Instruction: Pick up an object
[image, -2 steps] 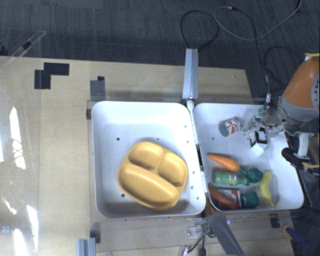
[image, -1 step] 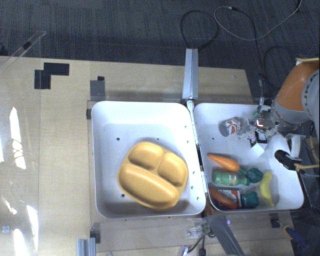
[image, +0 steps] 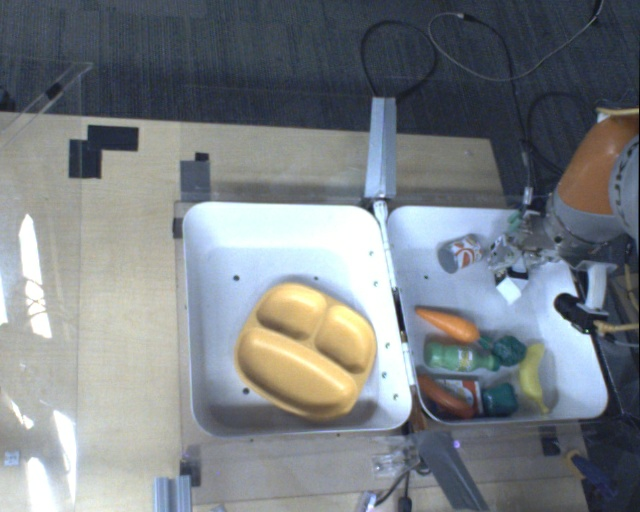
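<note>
The gripper (image: 515, 252) is hovering over the right bin's (image: 600, 400) far end beside the small can (image: 460, 253); jaws' opening unclear. It should be centring over the can before descending.

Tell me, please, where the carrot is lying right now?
The carrot lies in the right bin, near its left wall, just above the green bottle and below the small can.
</note>
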